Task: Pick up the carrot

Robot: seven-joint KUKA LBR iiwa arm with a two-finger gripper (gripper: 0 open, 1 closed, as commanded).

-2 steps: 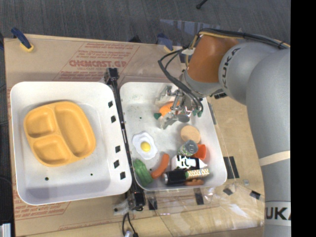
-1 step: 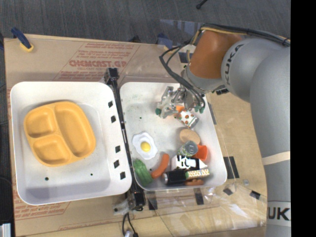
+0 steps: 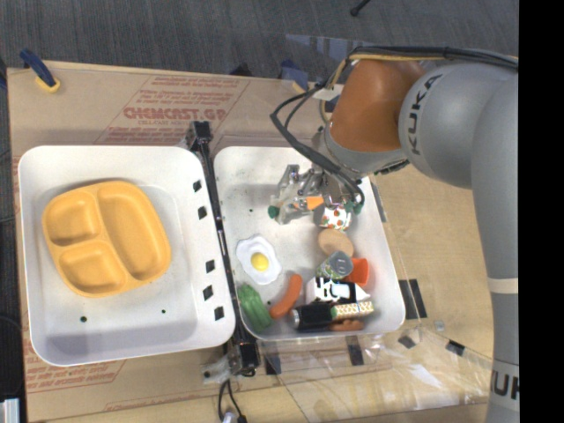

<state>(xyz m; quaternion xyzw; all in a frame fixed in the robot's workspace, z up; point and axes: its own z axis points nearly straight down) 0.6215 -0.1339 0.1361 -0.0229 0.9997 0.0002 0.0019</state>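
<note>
My arm (image 3: 458, 122) carries "KUKA" in dark letters, with "KU" showing again low on its base (image 3: 504, 382). The cardboard (image 3: 176, 104) under the bins reads "CHEMCAST GP" in red; its smaller lines are too fine to read.

Light is even and fairly bright, falling from overhead. The two white bins (image 3: 115, 342) glow almost washed out, with soft shadows along their inner walls. A dull sheen sits on the arm's orange band (image 3: 370, 104) at two o'clock. Small items at five o'clock look slightly soft and grainy.
</note>
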